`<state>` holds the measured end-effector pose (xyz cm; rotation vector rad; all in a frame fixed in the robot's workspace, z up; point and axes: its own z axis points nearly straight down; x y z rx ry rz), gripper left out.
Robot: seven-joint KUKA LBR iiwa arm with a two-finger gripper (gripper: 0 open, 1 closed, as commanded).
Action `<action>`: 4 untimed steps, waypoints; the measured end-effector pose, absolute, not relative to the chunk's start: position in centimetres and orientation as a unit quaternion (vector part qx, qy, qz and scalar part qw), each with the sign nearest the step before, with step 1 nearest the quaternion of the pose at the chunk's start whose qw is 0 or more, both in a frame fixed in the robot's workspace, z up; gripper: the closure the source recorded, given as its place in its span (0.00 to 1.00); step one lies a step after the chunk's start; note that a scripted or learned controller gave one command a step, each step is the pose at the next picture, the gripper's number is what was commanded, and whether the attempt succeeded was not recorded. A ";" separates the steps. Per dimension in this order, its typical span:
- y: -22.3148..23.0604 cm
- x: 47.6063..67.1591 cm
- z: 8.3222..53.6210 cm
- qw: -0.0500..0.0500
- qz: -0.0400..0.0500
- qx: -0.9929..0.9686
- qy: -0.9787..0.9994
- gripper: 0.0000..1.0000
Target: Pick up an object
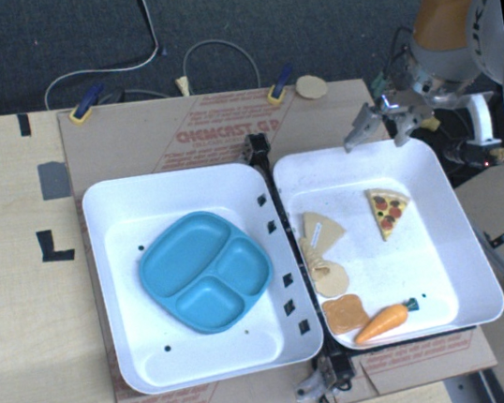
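At upper right, my gripper (pixel 379 129) hung with spread metal fingers above the triangular pizza slice (pixel 387 210).

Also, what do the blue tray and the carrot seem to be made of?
The blue tray looks like moulded plastic: one even colour, smooth rounded compartments, a soft sheen. The carrot seems a plastic toy: uniform orange, smooth skin, a neat green tip. I cannot be sure of either.

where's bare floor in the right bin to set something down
Free: the middle of the right bin, between the pizza slice and the carrot, and the strip under the gripper. Crowded: its left side, with tan food pieces and toast.
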<state>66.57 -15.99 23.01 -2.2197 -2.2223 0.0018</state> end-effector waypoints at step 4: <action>-10.9 61.2 10.3 0.002 0.000 -0.704 -0.710 1.00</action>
